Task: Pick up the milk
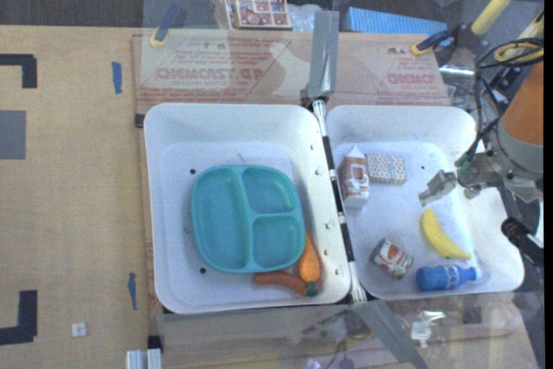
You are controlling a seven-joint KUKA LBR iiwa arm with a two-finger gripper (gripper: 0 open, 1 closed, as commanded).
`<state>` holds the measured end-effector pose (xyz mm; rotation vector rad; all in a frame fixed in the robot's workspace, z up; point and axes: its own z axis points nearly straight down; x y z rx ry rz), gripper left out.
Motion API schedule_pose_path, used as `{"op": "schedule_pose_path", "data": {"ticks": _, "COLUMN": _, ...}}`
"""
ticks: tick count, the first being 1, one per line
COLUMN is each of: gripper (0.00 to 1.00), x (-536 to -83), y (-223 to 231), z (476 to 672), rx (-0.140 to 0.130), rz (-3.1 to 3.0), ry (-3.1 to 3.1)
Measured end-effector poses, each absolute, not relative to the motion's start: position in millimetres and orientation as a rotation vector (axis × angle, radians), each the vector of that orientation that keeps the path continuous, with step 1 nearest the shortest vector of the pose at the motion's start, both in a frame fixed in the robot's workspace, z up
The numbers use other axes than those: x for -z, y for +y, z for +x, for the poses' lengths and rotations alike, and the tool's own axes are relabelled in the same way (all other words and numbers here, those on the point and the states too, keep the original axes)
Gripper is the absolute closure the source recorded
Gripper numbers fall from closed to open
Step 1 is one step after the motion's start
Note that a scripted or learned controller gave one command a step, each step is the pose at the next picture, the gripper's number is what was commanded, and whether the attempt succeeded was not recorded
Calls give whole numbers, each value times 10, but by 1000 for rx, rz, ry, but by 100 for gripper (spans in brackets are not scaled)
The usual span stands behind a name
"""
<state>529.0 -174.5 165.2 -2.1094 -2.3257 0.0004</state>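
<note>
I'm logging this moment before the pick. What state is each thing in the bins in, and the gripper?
milk: upright, right bin, by the left wall, untouched
box: flat, beside the milk
banana: lying, right bin
can: on its side
bottle: on its side
tray: flat, left bin
carrot: lying by the tray
gripper: over the right bin, holding nothing
</note>
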Motion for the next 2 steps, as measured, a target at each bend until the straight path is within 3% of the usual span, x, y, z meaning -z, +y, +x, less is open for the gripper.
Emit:
{"op": "schedule_pose_path", "data": {"ticks": 1, "gripper": 0, "x": -1097, "y": -1173, "z": 5896, "rx": 1, "rz": -1874, "ry": -2525}}
{"op": "schedule_pose_path", "data": {"ticks": 2, "gripper": 0, "x": -881, "y": -1093, "z": 6185, "rx": 1, "rz": -2112, "ry": -2335}}
